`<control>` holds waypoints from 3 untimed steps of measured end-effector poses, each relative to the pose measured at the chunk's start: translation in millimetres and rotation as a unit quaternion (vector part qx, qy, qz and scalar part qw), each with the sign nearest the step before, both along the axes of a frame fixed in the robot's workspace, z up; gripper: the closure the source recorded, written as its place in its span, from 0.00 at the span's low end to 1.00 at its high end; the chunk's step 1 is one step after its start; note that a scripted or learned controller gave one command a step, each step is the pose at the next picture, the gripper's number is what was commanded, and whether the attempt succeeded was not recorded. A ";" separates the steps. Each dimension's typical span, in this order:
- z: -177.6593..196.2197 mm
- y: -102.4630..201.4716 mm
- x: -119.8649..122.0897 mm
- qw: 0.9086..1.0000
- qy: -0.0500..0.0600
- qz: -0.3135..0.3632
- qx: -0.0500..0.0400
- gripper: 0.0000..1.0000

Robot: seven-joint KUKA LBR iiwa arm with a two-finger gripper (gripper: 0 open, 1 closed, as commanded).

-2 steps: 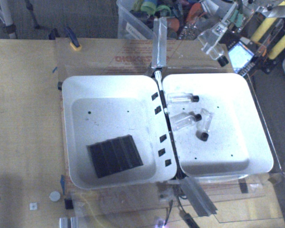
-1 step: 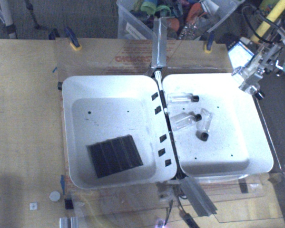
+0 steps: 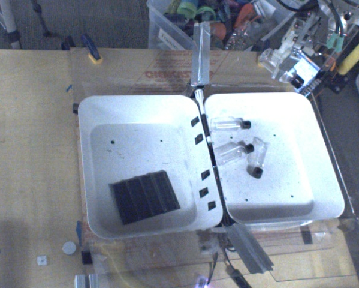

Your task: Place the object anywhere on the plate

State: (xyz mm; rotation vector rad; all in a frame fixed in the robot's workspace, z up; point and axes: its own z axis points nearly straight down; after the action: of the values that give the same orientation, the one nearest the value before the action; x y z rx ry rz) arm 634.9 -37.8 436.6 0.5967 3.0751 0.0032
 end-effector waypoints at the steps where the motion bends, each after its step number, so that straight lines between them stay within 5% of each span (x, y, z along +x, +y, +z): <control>1: -0.2 123.7 12.2 1.000 0.000 -0.011 0.001 1.00; 2: 0.0 12.9 -22.8 0.996 0.004 0.092 -0.001 1.00; 3: -123.5 118.6 17.1 0.993 0.003 0.118 0.000 1.00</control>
State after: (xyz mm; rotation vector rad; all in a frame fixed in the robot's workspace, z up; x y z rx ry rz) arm 652.0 80.7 313.0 0.2301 3.1293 0.0037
